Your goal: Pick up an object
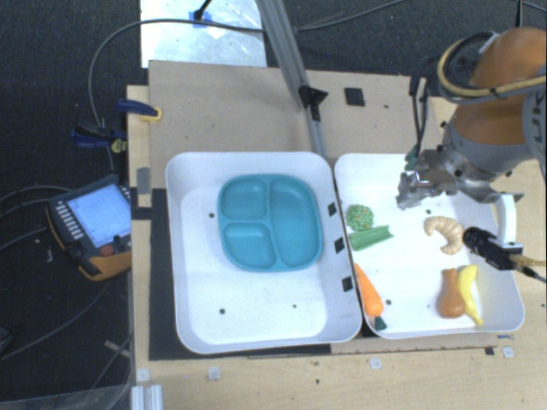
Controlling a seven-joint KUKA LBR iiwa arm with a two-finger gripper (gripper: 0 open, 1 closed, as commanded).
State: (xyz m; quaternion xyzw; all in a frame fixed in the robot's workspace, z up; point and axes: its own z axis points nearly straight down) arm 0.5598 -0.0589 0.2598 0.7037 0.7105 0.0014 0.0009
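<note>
Brown bench [231, 109] on dark carpet, no legible writing. Right bin [385, 173] as landmark: inside it broccoli [360, 217], carrot [367, 289], croissant [444, 231], banana [468, 290]. Gripper [416, 190] above its far side; finger state cannot tell. Blue plate [269, 222] lies left.

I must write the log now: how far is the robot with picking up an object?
Done: nothing lifted. The croissant, banana, carrot and broccoli all lie in the right bin. In hand: the gripper hovers above that bin. Left: grasp and lift.
</note>
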